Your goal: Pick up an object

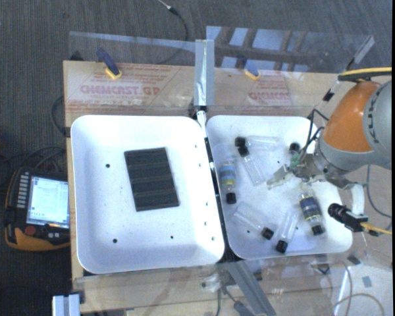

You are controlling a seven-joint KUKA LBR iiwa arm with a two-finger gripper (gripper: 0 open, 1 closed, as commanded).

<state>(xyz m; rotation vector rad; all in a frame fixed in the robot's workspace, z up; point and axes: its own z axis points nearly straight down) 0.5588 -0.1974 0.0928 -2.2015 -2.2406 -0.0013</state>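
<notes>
Bright, even overhead light was cast; the white bins (85,176) were nearly washed out, and fine detail was softened throughout.

Red lettering is showing on the board (135,89) behind the bins, reading roughly "CHEMCAST GP"; the right-hand print is staying illegible.

A: Left bin (92,242) — obstacles?
B: One dark ribbed block (151,178) near centre; open floor on every side of it.
A: Right bin (263,122)?
B: Crowded. Clear bottles (228,176) with black caps scattered throughout, narrow gaps between them; the arm (355,127) overhangs the right rim.
</notes>
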